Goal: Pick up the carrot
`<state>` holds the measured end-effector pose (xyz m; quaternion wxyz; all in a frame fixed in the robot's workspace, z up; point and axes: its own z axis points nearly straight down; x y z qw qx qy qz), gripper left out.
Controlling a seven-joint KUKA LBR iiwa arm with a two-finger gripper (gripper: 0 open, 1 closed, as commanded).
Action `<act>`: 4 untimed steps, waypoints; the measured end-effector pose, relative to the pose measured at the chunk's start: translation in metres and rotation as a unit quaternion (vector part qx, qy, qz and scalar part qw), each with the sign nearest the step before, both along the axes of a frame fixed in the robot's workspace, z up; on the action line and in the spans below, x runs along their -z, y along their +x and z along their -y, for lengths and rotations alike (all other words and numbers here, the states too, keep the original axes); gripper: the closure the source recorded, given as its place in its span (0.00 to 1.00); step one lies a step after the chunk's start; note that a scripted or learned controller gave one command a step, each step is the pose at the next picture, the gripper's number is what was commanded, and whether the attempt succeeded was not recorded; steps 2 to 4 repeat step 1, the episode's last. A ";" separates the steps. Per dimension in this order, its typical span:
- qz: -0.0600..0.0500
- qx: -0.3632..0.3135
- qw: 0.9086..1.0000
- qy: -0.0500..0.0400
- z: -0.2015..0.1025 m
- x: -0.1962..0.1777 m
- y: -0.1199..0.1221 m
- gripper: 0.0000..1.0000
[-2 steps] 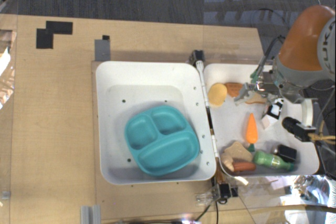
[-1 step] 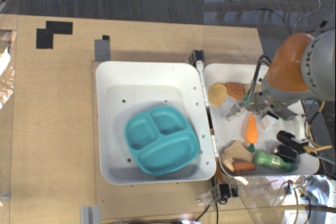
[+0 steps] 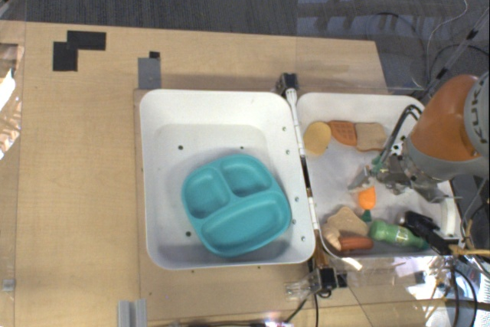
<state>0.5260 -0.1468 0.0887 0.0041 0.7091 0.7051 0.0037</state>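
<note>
The carrot [image 3: 367, 198] is a small orange piece lying on the floor of the right bin [image 3: 337, 172], near its middle. My gripper [image 3: 369, 174] hangs just above and behind it, at the end of the grey arm with the orange band [image 3: 444, 126] that reaches in from the right. Its two fingers stand open, one fingertip [image 3: 357, 182] to the carrot's upper left and the other further back. Nothing is between them, and the carrot rests on the bin floor right under their lower edge.
Also in the right bin are a yellow round piece [image 3: 318, 136], a waffle [image 3: 344, 132], toast [image 3: 370, 135], a tan bread piece [image 3: 346, 221], a red sausage [image 3: 354, 244] and a green vegetable [image 3: 396, 233]. The left bin [image 3: 161, 165] holds a teal divided plate [image 3: 236, 203].
</note>
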 end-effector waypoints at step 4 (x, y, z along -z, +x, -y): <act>0.004 -0.003 1.000 0.001 -0.002 -0.012 0.004 1.00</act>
